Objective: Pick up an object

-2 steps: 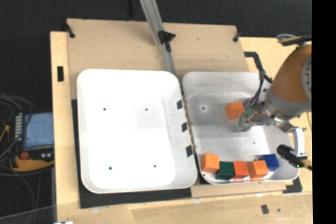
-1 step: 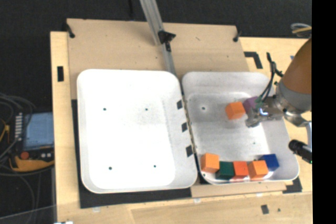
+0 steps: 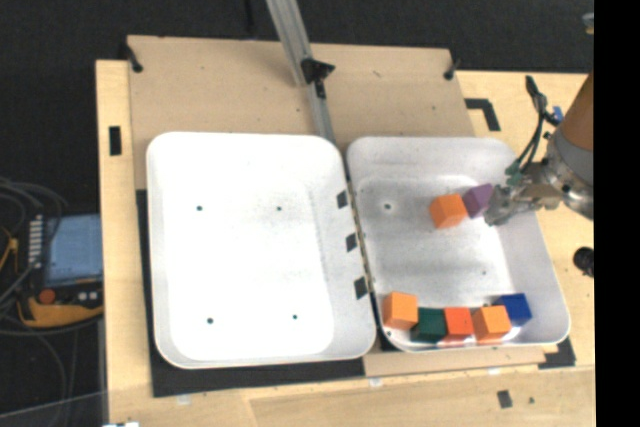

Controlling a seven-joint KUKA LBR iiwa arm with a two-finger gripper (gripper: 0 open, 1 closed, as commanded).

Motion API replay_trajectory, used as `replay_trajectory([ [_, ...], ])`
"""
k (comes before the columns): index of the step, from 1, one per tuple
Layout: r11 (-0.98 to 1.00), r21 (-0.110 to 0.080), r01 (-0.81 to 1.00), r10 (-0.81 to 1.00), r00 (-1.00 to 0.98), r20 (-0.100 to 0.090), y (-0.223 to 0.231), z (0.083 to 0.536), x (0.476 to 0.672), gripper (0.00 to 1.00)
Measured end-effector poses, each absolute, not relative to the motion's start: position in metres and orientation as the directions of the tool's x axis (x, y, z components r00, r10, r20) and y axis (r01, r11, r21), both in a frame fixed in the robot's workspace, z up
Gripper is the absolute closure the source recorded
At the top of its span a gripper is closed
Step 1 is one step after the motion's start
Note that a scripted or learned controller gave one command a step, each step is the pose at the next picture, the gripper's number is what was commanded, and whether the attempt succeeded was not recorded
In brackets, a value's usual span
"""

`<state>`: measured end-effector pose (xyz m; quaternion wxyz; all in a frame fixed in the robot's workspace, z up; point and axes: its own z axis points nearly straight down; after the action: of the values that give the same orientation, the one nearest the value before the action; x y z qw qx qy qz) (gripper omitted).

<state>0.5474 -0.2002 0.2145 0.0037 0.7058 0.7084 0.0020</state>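
My pincer (image 3: 497, 211) sits low in the right bin (image 3: 400, 165), near its right wall, and its tip is right up against the purple block (image 3: 479, 198). I cannot tell how far apart it stands, since the tip is small and dark from up here, nor whether the purple block is truly clamped or only touched. That block lies just beside an orange block (image 3: 449, 211), the two close enough that they look to be touching.

Along the bin's near wall runs a row (packed tight): an orange block (image 3: 401, 309), a green block (image 3: 431, 324), an orange-red one (image 3: 458, 321), another orange one (image 3: 491, 321) and a blue block (image 3: 515, 307) at the right end. Between that row and the pair by my pincer the bin floor is bare. The left bin (image 3: 250, 245) offers wide open floor. Both bins rest on the bench (image 3: 230, 85).

I can read no writing or labels anywhere.
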Motion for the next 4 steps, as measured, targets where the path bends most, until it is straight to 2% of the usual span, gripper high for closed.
replay_trajectory([
  [1,0.008,0.002,1.000,1.000,-0.008,0.002,-0.140,0.218,0.546,1.00],
  [4,0.007,-0.002,1.000,1.000,-0.007,0.002,0.024,0.220,0.505,1.00],
])
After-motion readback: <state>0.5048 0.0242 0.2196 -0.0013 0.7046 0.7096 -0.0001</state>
